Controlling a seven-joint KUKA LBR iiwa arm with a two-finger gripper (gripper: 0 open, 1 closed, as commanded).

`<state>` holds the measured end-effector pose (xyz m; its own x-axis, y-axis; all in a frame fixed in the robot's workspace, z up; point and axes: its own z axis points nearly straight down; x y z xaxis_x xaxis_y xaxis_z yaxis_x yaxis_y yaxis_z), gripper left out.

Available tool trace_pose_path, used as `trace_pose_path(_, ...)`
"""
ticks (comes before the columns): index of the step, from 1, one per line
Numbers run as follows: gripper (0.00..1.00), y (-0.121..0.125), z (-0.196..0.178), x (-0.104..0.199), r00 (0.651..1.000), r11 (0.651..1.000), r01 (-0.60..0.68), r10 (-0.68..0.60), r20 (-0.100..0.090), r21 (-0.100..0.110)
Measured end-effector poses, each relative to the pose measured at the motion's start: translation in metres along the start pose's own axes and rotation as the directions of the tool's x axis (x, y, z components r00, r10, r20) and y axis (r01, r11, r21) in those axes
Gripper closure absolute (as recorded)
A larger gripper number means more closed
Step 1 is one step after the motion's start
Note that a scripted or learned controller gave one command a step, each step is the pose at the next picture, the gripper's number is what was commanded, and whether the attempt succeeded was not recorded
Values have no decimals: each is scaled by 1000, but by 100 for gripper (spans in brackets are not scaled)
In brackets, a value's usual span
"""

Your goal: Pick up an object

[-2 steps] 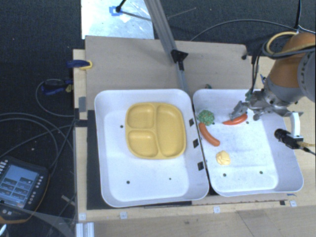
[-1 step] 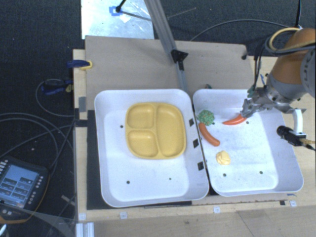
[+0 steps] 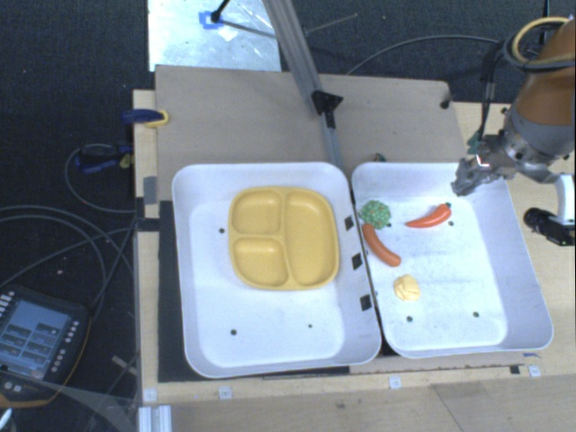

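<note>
In the right bin [image 3: 504,268] lie a red chili pepper [image 3: 428,216], a green broccoli piece [image 3: 375,212], an orange-red sausage [image 3: 382,245] and a small yellow lump [image 3: 407,287]. My gripper [image 3: 468,177] hangs over the bin's far right part, a little up and right of the chili pepper's tip. Nothing shows between its fingers, and its tip is dark and small here.
The left bin [image 3: 202,331] holds a yellow divided plate [image 3: 283,238]. A slanted metal pole [image 3: 297,43] crosses the bench behind the bins. Cables and a handheld pendant [image 3: 36,331] lie on the floor at left.
</note>
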<state>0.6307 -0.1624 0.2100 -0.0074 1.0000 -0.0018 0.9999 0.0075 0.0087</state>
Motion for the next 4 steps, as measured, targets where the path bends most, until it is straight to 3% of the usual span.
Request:
trace_pose_path(1,100,2,-55,0,1000,1000,1,-1,0,0)
trace_pose_path(3,100,-26,-32,91,1000,1000,2,-2,-3,9)
trace_pose_path(4,100,-41,-39,139,1000,1000,4,-4,-4,8)
